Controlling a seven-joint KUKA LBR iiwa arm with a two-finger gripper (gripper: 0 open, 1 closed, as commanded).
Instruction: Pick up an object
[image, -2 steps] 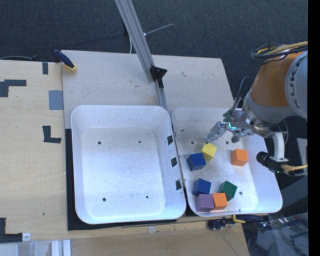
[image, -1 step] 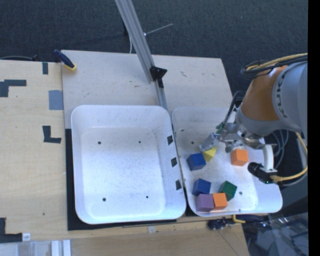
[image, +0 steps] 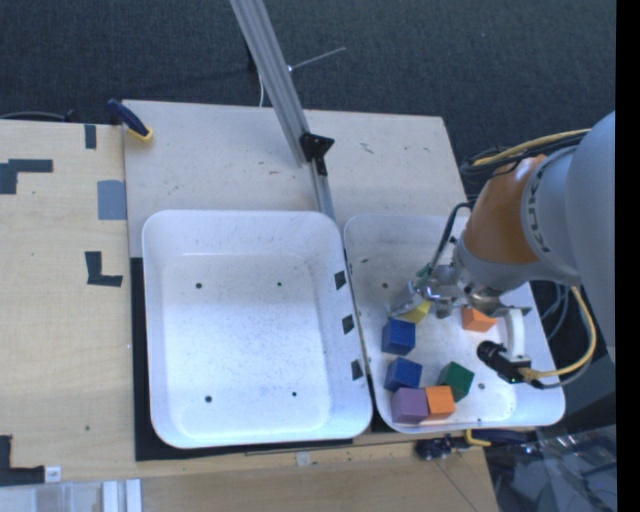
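Note:
My gripper (image: 430, 292) hangs low over the middle of the right bin (image: 375, 240), under the grey arm with its orange band (image: 500, 215). A small yellow piece (image: 417, 312) lies just below and left of the gripper tip, touching it or nearly so. An orange block (image: 477, 320) sits just right of the gripper. Two blue blocks (image: 398, 335) (image: 404, 373) lie in front of it, one behind the other. Along the bin's front edge are a purple block (image: 409, 404), a second orange block (image: 440, 401) and a green block (image: 456, 380).
The left bin (image: 240, 330) stands beside the right one, sharing a raised rim. A slanted metal pole (image: 285, 90) runs down to the gap between the bins. Black cables (image: 510, 365) loop by the right bin's right edge.

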